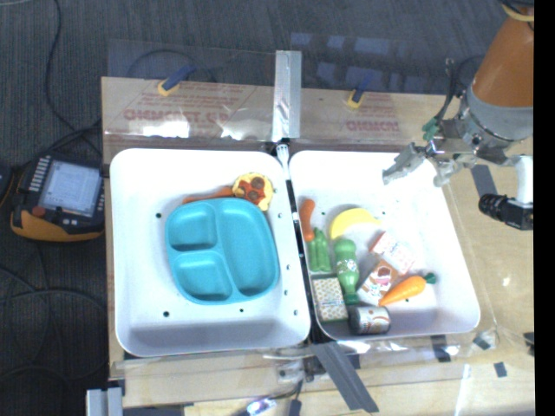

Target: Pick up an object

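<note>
Jaws (416, 165) spread, nothing between them, above right bin's (460, 258) far corner | banana (351, 221), carrot (404, 289), bottle (347, 265) lay in bin | no object picked; descent and grasp remained

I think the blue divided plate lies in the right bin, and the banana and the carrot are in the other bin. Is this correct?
Not quite. The camera view shows the blue divided plate in the left bin. The banana and the carrot are in the other bin, the right bin, as you said.
</note>
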### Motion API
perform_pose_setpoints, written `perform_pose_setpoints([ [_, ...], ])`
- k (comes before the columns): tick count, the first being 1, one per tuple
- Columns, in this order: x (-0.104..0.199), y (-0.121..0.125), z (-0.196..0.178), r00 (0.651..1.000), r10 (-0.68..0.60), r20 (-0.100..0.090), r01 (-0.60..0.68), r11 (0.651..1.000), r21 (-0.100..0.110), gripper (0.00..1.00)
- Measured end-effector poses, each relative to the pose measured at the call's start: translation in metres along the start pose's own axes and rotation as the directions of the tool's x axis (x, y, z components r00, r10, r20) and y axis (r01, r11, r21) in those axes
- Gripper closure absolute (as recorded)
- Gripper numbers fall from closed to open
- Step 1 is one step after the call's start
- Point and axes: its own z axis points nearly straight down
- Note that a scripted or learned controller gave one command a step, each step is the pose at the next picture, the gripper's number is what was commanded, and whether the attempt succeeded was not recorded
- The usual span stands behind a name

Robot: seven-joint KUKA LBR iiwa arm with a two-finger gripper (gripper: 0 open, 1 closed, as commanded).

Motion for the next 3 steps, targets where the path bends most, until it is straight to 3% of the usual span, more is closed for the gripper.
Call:
perform_pose_setpoints([
  [1,0.002,-0.038,-0.012,1.000,-0.009,-0.002,0.009,1.000,0.000,0.00],
  [2,0.016,-0.108,0.088,0.994,-0.108,-0.002,0.108,0.994,0.001,0.00],
  [3,-0.016,-0.072,0.174,0.998,-0.067,0.007,0.067,0.998,-0.020,0.00],
])
